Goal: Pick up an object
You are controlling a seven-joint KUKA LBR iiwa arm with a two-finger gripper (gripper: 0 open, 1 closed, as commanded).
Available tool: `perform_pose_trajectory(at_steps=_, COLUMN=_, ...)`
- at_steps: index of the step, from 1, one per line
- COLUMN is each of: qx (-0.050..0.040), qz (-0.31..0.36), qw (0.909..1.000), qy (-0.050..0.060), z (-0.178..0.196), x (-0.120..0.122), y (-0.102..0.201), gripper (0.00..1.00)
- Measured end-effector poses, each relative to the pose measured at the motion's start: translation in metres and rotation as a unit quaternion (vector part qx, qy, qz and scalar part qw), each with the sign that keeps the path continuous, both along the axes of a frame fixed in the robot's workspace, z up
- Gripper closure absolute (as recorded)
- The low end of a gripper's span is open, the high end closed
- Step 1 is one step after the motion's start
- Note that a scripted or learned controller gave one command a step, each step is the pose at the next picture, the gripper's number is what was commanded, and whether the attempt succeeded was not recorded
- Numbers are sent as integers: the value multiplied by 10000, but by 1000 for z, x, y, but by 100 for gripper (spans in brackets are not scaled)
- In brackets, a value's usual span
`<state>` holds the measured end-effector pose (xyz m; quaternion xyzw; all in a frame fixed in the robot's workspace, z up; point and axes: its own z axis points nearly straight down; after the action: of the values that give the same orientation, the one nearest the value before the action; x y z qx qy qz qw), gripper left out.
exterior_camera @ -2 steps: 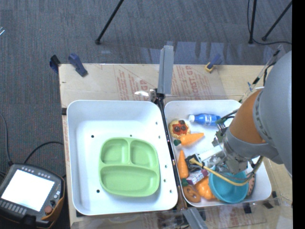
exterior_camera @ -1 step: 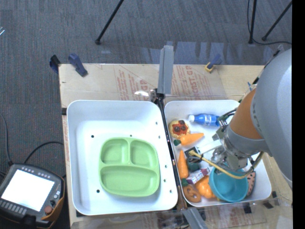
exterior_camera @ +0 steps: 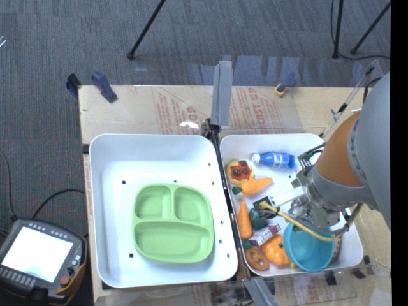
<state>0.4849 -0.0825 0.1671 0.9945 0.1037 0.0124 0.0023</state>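
Observation:
The right bin point(exterior_camera: 331, 146) holds the loose objects. A blue bottle point(exterior_camera: 274, 160) lies at its far side, beside a pizza-slice toy point(exterior_camera: 241, 170). An orange carrot point(exterior_camera: 256, 185) lies below them, and a second carrot point(exterior_camera: 244, 218) runs along the left wall. A dark green item point(exterior_camera: 258, 220), a small white and purple packet point(exterior_camera: 261, 236) and orange toy food point(exterior_camera: 275, 252) crowd the near left corner. A blue bowl point(exterior_camera: 309, 247) stands at the near side. My gripper point(exterior_camera: 290, 212) hangs low over the bin's middle, just above the bowl's far rim, and nothing shows held in it.
The left bin point(exterior_camera: 108, 152) carries a green divided plate point(exterior_camera: 173, 223). The arm's grey and orange wrist point(exterior_camera: 341, 164) covers the right bin's right side. A grey upright post point(exterior_camera: 222, 97) stands behind the gap between the bins.

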Motion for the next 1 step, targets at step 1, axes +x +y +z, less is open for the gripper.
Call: perform_pose_trajectory(at_steps=1, qx=-1, qz=108, qw=9999, qy=-46, z=-24, x=3, y=4, gripper=100)
